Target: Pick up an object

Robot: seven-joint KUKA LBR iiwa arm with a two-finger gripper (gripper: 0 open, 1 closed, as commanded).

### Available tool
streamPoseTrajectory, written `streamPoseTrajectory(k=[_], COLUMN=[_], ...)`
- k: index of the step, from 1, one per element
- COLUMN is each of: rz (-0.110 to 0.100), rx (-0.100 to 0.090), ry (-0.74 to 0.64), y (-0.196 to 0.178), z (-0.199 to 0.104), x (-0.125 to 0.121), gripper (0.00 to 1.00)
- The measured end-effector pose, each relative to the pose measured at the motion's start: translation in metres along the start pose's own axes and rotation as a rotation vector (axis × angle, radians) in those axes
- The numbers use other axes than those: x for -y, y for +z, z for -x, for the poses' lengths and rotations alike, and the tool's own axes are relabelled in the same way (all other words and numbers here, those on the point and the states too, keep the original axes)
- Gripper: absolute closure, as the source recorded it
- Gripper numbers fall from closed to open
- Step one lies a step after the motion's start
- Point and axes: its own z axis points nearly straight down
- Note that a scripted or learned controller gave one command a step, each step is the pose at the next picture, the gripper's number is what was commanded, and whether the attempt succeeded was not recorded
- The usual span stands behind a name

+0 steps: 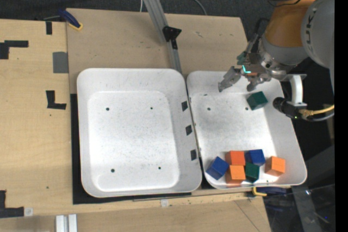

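My gripper (241,83) hangs over the far end of the right bin (283,133), open, with nothing between its fingers. A dark green block (256,99) lies on the bin floor just below and right of the right finger (254,84), apart from the gap. At the near end of the same bin sits a cluster of blocks: a blue one (217,167), an orange one (236,157), another blue (255,156), an orange (236,173), a green (251,171) and an orange one (276,165) off to the right.
The left bin (87,117) stands beside the right one, their rims touching. A slanted metal pole (155,5) ends at a black clamp near the bins' far junction. A white cable part (295,92) hangs right of the gripper.
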Motion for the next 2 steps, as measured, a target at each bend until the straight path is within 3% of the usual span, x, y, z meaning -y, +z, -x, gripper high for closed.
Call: streamPoseTrajectory(k=[2], rz=[-0.007], rx=[0.000], ry=[0.001], y=[0.124], z=[-0.002], x=[-0.011], gripper=[0.00])
